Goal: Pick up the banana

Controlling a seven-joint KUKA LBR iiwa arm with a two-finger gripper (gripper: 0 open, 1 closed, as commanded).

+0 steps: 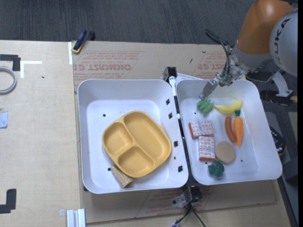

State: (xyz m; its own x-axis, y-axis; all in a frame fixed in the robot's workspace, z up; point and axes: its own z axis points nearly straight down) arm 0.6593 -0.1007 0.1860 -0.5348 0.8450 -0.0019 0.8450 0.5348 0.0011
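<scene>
The banana (pixel 228 107) is seen in the right bin (pixel 265 141), toward its far edge, lying flat with its long axis running roughly from 9 o'clock to 3 o'clock. Its thicker end is turned toward 3 o'clock and its tapered end toward 9 o'clock, where it touches a green leafy piece (pixel 205 106). A slight upward curve is shown along its length.

The pincer (pixel 206 93) is placed just beside the leafy piece, at about 11 o'clock from the banana, apart from the fruit itself. Whether its fingers are spread or pressed together cannot be told, since they are seen as one thin dark shape. Nothing is seen between them.

At 6 o'clock from the banana, a carrot (pixel 238 129) and a sausage (pixel 229 128) are laid side by side. Two wafer pieces (pixel 204 137) and a round tan disc (pixel 225 152) are found nearer the front, with a small broccoli (pixel 216 169) at the front edge.

In the left bin (pixel 90 141) a yellow divided plate (pixel 136 143) is held, and a cracker (pixel 121 177) is partly hidden under its near rim.
</scene>
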